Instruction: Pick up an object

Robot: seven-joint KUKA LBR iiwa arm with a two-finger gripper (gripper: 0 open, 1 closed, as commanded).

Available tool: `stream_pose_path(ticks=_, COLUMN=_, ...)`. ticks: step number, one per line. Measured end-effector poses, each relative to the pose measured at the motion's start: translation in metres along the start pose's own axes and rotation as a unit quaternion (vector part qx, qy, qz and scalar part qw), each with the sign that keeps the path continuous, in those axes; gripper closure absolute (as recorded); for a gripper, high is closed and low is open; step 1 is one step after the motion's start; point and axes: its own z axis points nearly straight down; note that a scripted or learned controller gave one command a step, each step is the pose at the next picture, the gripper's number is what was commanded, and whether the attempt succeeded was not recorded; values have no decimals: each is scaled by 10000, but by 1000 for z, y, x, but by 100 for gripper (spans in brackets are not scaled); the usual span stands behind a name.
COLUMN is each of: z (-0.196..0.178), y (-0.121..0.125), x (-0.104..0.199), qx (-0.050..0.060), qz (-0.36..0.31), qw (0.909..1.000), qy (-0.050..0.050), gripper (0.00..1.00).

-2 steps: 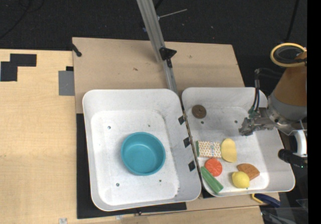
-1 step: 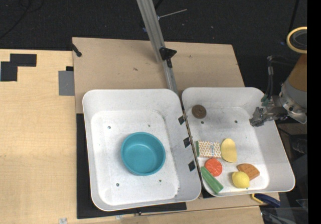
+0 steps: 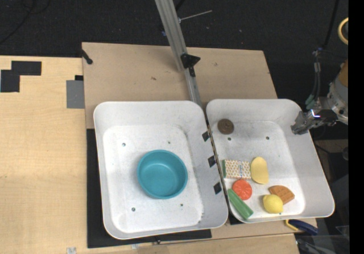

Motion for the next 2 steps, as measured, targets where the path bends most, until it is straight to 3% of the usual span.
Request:
stream_pose_path(ticks=1, z=-52, y=1, x=0, qx=-4, qz=0, qw=10000, qy=-1, gripper=100)
stream_pose_path(ticks=2, z=-40, y=10, x=49, qx=21, qz=-19, qw=10000, qy=11, gripper=100)
